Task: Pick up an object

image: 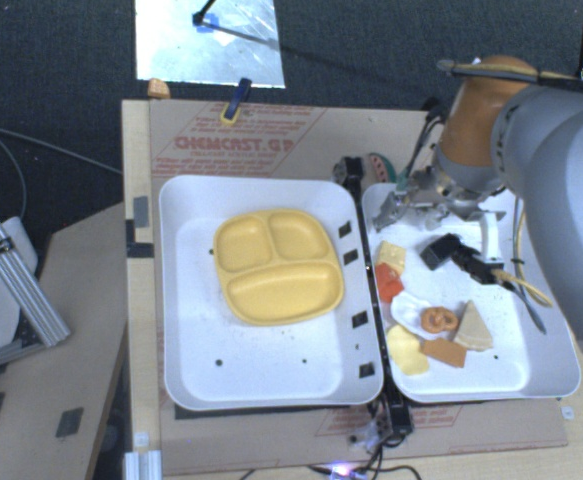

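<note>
My gripper (pixel 399 206) hangs low over the far left corner of the right bin (pixel 549 366), with the grey arm and its orange band (pixel 476 108) reaching in from the right. Just in front of the gripper lies a pale yellow cheese piece (pixel 392 258), and beside that a red piece (pixel 388 284). Further forward are a small white dish (pixel 409 312) carrying a pretzel (pixel 437 319), a tan wedge (pixel 474 329), a yellow lump (pixel 405 351) and an orange-brown slab (pixel 445 353). Nothing shows between the gripper's tips.
The left bin (pixel 186 268) holds a yellow divided plate (pixel 276 266). Both bins rest on a cardboard sheet (pixel 261 143). Behind it lie a foil square (pixel 211 28) and a blue and yellow tool (pixel 236 100). A metal frame (pixel 11 268) stands at the far left.
</note>
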Motion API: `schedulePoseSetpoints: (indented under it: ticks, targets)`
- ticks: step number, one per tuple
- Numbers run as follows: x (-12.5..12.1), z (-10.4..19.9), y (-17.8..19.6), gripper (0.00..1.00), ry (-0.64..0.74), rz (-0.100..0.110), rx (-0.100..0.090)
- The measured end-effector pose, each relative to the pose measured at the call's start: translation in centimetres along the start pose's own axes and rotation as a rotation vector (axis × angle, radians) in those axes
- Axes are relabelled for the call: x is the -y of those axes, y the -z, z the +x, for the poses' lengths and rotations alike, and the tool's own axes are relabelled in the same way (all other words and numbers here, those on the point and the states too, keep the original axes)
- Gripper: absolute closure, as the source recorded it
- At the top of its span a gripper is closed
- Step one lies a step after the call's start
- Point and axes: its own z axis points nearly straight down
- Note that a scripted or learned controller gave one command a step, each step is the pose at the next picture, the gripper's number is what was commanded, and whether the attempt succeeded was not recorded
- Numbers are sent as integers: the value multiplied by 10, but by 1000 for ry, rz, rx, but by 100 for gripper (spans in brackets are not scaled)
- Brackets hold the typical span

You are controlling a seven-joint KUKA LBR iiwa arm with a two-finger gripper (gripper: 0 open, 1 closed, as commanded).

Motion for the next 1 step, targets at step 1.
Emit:
schedulePoseSetpoints:
  ticks: [1]
  targets:
    - [0,61,66,0,-13,0,5]
